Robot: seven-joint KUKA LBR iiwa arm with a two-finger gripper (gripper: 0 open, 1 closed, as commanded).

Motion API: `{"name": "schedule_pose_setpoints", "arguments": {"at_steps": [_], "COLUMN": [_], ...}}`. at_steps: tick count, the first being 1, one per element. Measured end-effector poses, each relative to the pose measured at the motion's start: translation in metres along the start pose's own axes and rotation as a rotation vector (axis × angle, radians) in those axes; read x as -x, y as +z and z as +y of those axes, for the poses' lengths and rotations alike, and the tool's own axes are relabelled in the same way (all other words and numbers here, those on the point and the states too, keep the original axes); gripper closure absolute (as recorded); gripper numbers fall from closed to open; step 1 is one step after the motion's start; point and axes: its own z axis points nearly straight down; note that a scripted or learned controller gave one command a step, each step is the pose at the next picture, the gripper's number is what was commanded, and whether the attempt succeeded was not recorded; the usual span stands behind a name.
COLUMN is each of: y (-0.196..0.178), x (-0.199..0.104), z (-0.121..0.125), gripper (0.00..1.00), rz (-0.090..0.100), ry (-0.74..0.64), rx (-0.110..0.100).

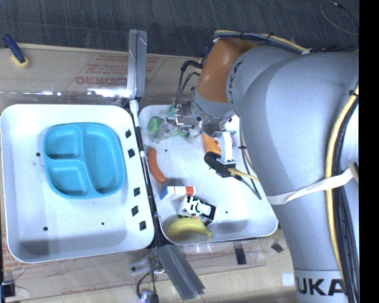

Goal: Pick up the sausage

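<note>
Near the far edge of the right-hand shallow white bin [256, 223], the gripper [180, 122] hangs low; whether its fingers are spread or pressed together cannot be told. Just beside it lies a small green object [154, 124]. Along that bin's left wall, apart from the gripper, lies the orange-red sausage [155, 165]. Toward the bin's near edge sit a white-and-red carton [177, 191], a black-and-white packet [197, 208] and a yellow banana [188, 228]. A blue sectioned plastic tray [83, 158] rests within the left white bin [25, 232].
</note>
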Motion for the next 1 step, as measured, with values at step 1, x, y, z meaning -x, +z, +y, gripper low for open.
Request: {"name": "schedule_pose_setpoints", "arguments": {"at_steps": [1], "y": [0.0027], "x": [-0.0055], "z": [-0.0039], "gripper": [0.00], "rz": [0.000], "ry": [0.276], "rx": [-0.015]}}
